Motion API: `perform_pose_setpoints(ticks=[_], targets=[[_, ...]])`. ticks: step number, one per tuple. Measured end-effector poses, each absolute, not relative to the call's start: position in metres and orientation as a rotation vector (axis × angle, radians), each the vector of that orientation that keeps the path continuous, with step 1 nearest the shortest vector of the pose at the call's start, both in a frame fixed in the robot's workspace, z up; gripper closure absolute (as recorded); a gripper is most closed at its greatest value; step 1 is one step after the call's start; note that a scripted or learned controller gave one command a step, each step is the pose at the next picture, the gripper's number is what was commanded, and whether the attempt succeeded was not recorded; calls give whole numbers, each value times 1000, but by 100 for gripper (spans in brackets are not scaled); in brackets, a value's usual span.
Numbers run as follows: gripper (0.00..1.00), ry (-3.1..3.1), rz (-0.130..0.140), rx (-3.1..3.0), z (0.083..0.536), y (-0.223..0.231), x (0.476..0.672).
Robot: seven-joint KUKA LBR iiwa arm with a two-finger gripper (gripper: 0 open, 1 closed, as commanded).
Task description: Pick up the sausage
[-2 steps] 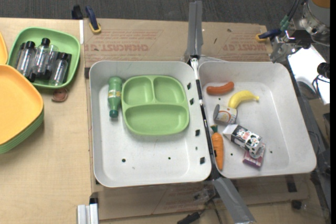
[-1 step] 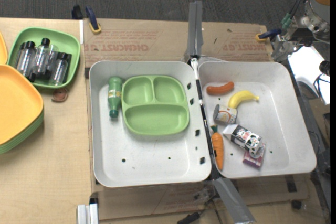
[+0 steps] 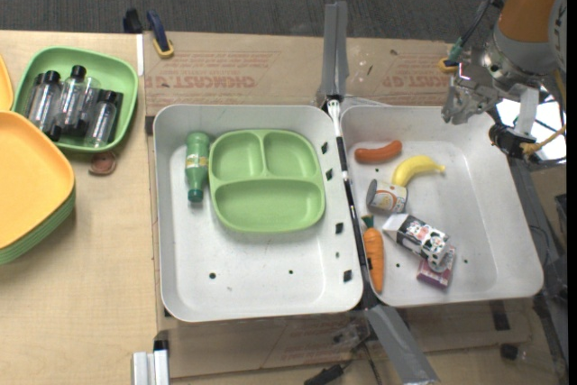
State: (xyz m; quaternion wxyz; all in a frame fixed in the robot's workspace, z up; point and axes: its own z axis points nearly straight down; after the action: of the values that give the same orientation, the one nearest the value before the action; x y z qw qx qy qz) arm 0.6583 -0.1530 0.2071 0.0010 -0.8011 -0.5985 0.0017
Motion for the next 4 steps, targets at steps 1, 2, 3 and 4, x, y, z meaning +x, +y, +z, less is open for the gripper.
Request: perform_pose_setpoints(ticks=[1,2,3,4], targets=[[100,-1883,9,-2512,215,-153,658],[100,-1887,12,-2510,224,-154,658],[100,-1891,15,-2507,232,-154,659],[100,-1895,18,-2505,240,-154,659]])
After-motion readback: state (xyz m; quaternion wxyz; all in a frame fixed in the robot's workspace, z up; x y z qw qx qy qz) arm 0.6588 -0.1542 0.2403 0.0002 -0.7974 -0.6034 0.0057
